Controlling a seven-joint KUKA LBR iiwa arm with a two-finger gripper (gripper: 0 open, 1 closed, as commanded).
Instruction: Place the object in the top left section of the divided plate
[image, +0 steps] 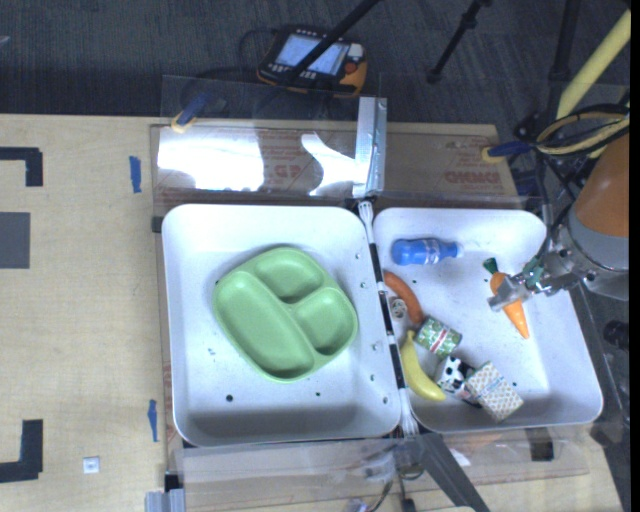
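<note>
Green divided plate (285, 312) in white left bin (190, 400) — right bin (570, 390) white too: blue bottle (424, 251), orange carrot (514, 314), yellow banana (420, 372), black-and-white patterned toy (454, 374). Desk (80, 300) pale wood.

Arm enters over right bin's (560, 385) right rim, orange band at frame edge, wrist angled down-left, gripper (512, 288) low inside that bin near its right wall.

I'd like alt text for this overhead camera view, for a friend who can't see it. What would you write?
A robot arm's gripper reaches in from the right over a toy carrot in the right white bin, which also holds a blue bottle, a banana and small packets. The left white bin holds a green divided plate with nothing on it.
</note>
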